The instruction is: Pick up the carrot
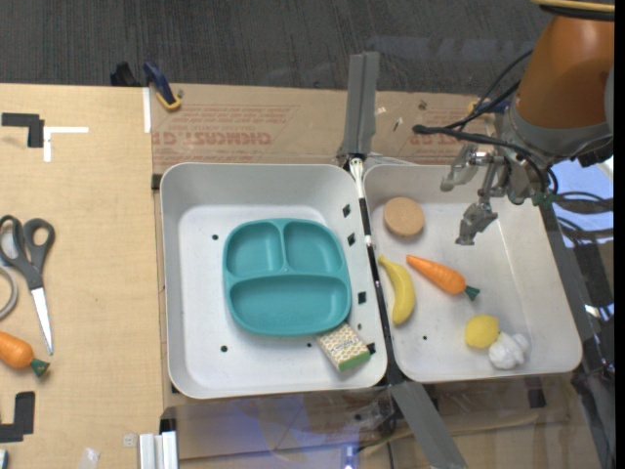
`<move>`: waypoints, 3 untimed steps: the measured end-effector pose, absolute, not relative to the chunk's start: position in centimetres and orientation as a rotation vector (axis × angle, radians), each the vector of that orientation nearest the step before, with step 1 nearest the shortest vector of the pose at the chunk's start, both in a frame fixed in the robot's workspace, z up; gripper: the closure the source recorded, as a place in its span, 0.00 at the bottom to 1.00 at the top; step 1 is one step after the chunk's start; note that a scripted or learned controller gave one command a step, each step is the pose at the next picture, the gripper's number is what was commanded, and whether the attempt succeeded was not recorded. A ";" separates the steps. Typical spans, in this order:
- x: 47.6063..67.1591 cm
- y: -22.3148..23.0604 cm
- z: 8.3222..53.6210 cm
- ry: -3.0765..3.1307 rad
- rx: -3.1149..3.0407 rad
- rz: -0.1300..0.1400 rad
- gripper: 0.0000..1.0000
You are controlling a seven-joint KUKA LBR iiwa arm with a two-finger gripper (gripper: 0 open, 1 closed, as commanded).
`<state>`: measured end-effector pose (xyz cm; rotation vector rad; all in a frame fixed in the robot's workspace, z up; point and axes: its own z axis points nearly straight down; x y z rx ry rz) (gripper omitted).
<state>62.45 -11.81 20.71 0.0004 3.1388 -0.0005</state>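
Up at the far right of the right bin (547, 291), the end effector (476, 225) hangs above the white floor, its metal tip pointing down and nothing caught in it; from this angle I cannot tell how it is set. It sits under the arm's orange band (569, 62), with dark cables looping around the wrist. Just below and a little to the left of the tip lies the carrot (437, 275), on the bin floor near the middle, slanted with its green stub toward the lower right. It is apart from the end effector, not touching it. Beside the carrot, toward the divider between the bins, a banana (398, 289) lies curved along the left wall. Further up sits a round tan disc (403, 217), like a cookie or small bun. Down in the near right corner a lemon (481, 331) rests against a white crumpled lump (507, 350), which I cannot identify. The left bin (186, 291) holds a teal divided plate (287, 276), three compartments, lying flat, and a yellow-green sponge (345, 348) touches its lower right edge. Out on the wooden worktop (88, 262) at the far left lie a pair of grey scissors (29, 272) and, below them at the edge, a second carrot (20, 352), well apart from both bins.
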 end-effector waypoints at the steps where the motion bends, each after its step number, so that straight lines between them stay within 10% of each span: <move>1: 58.7 -9.8 9.9 3.132 0.219 0.000 0.00; 2: 58.9 -9.2 9.4 3.132 0.188 -0.001 0.00; 3: 59.1 -9.2 10.4 3.128 0.183 -0.003 1.00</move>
